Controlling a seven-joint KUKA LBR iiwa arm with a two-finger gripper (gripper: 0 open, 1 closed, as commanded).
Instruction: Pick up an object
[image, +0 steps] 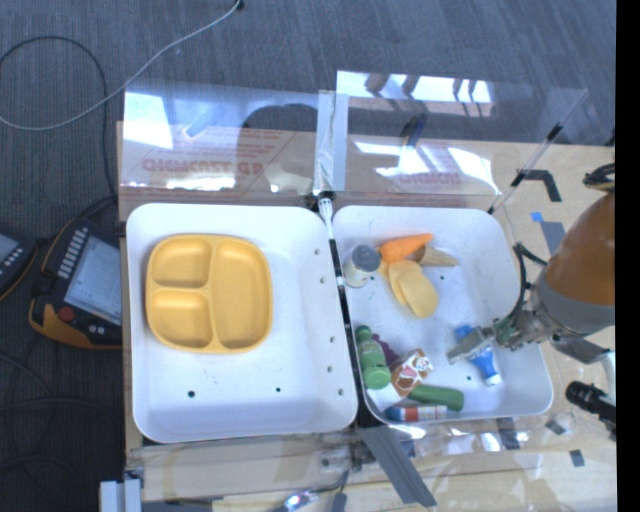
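Observation:
The right white bin (497, 238) holds several objects. An orange carrot (405, 246) and a yellow glove-shaped piece (413, 285) lie at its far middle, beside a small grey-lidded jar (361, 262). A green bottle (372, 360), a brown and red packet (410, 372) and a green marker (436, 396) lie along its near side. My gripper (478, 345) reaches in from the right, low over the bin's right part. It sits right at a blue and white tube (488, 370), which it partly hides.
The left white bin (200, 395) carries a yellow divided plate (210, 292). A red and blue marker (415, 412) lies at the right bin's near rim. A tan wedge (438, 257) lies beside the carrot. A teach pendant (80, 280) lies on the floor at the left.

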